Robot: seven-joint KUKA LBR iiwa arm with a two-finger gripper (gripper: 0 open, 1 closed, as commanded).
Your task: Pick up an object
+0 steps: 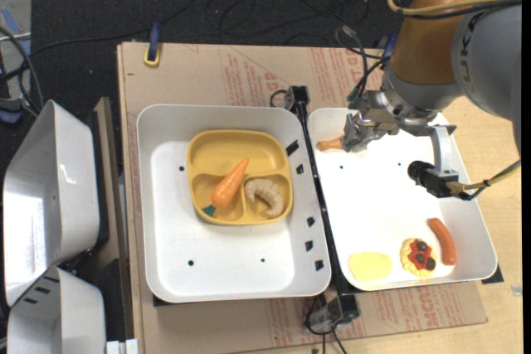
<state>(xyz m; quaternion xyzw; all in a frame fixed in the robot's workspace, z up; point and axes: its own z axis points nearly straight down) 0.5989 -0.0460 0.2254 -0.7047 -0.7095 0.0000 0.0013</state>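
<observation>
My gripper (355,137) hangs low over the far left corner of the right bin (390,203). A small orange piece (329,145) lies on the bin floor and pokes out to the left from under the gripper's tip, touching or nearly touching it. Whether it is gripped is hidden by the gripper body. In the right bin's near part lie a pale yellow disc (369,265), a small toy pizza (417,254) and a red sausage (442,240).
The left bin (166,244) holds a yellow divided plate (203,149) with a toy carrot (230,182) and a shrimp (265,196) on it. The ridge between the two bins (314,178) runs just left of the gripper. A black fitting (427,176) on a cable hangs over the right bin.
</observation>
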